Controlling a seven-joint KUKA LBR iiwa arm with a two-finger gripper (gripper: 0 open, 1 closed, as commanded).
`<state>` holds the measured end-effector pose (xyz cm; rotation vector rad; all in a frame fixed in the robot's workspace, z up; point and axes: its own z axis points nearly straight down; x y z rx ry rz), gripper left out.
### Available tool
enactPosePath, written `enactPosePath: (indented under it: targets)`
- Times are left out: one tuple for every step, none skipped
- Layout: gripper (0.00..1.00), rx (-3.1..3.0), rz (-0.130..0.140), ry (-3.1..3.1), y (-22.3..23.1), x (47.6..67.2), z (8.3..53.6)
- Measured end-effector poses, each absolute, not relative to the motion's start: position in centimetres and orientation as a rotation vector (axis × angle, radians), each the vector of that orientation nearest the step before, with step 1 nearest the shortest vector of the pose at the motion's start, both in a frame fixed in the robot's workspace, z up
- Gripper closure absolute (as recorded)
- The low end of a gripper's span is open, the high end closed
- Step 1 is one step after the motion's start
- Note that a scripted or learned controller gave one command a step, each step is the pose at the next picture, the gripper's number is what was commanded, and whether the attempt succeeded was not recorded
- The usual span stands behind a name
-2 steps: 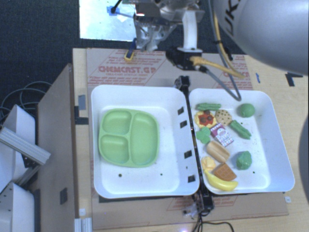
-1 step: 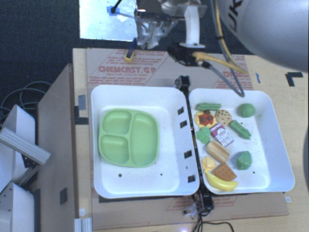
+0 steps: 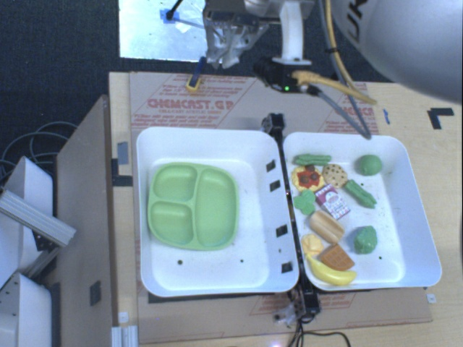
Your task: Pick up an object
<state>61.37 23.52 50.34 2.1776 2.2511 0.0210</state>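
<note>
Well above the bins hangs the hand [image 3: 226, 55], grip unclear, far from the toy food [image 3: 329, 215].

Dark carpet floor [image 3: 58, 42] around bench [image 3: 87, 215]

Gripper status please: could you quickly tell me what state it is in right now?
Gripper: raised above the bench behind the bins, nothing visible between its fingers; open or closed cannot be told.

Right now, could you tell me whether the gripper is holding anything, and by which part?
Nothing is held: the gripper hangs above the bench, beyond the bins, nothing between its jaws.
</note>
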Motion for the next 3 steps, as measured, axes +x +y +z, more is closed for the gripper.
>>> enactPosePath:
  targets:
    - [1.0,2.171,0.024,2.255,23.5,61.4,51.5]
    - [1.0,2.165,0.027,2.258,23.5,61.4,52.6]
    - [1.0,2.159,0.03,2.26,23.5,61.5,53.7]
